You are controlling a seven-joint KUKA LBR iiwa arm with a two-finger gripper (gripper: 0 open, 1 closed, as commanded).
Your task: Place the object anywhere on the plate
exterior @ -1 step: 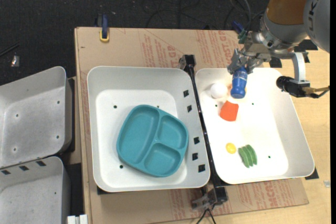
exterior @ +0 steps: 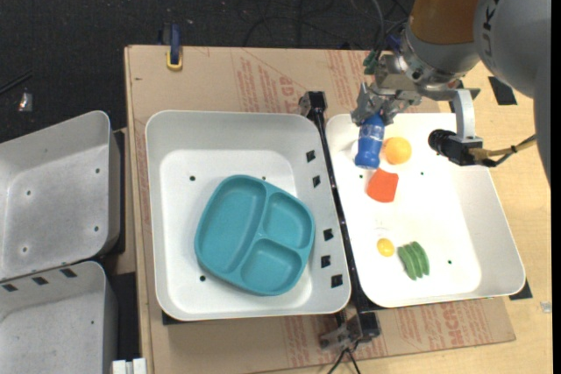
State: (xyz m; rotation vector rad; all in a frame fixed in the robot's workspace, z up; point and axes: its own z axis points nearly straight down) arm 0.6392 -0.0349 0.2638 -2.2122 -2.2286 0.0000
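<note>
The gripper [exterior: 379,111] hangs over the far left corner of the right bin [exterior: 491,215], and a blue bottle [exterior: 369,144] sits directly under it — its upper end runs up into the fingers, so it looks pinched there, though the view does not settle whether the bottle is lifted or resting on the bin floor. The bottle's long axis runs roughly in line with the gripper, tilted a little from top to bottom.

The relation that matters: the teal divided plate [exterior: 254,234] lies well apart from the gripper, down and to the left of it in the camera view, across the wall between the bins in the left bin [exterior: 175,136]. My judgement is that the coming move is a carry leftward and nearer to the camera, over that wall.

Just right of the bottle is an orange ball [exterior: 397,151]; below the gripper lie a red-orange block [exterior: 382,186], a small yellow piece [exterior: 385,247] and a green pod-like item [exterior: 414,259] (all of them off the carry path).
</note>
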